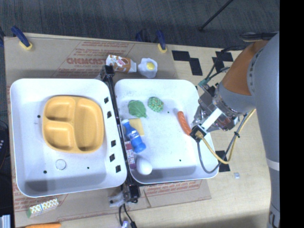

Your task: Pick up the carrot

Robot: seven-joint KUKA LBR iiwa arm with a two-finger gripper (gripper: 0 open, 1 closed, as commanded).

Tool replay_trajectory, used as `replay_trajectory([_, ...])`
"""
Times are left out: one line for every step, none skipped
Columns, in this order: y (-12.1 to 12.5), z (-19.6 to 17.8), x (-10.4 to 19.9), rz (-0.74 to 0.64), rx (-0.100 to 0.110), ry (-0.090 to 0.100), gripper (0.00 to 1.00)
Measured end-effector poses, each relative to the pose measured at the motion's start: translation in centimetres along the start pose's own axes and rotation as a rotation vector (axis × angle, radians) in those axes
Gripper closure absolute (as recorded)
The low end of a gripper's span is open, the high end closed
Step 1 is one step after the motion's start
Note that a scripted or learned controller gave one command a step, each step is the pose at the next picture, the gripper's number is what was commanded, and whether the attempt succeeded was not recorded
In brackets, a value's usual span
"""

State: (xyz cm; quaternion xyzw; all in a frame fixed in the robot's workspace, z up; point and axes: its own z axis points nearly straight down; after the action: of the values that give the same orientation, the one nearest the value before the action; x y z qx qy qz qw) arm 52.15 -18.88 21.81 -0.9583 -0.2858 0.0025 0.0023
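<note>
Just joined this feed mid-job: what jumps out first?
A big yellow divided plate sits in the left bin. In the right bin, the orange carrot lies close to the right wall, with the gripper just beside it at that edge. A blue bottle lies near the same bin's left wall.

This looks like a robotics lab or test cell, not a home kitchen. A grey industrial arm [251, 80] with an orange band reaches in from the right over a pale worktop [247, 184]. Two shallow white bins, the left bin [19, 127] and the right bin [166, 146], sit side by side on flattened cardboard [85, 56] printed in red, with blue clamps [21, 37] at its far edge. Black square markings [183, 56] sit on the worktop at far right. Small food-shaped pieces lie in the right bin — a carrot [183, 121] and a green leafy piece [137, 108]. Dark carpet [95, 8] lies beyond.
</note>
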Motion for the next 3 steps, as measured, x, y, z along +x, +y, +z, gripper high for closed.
replay_trajectory([1.0,-7.8,-2.6,0.098,-0.002,0.003,1.00])
replay_trajectory([-0.7,-13.0,-5.0,0.372,-0.002,0.003,1.00])
replay_trajectory([-0.7,-6.8,-5.0,0.248,0.000,0.001,1.00])
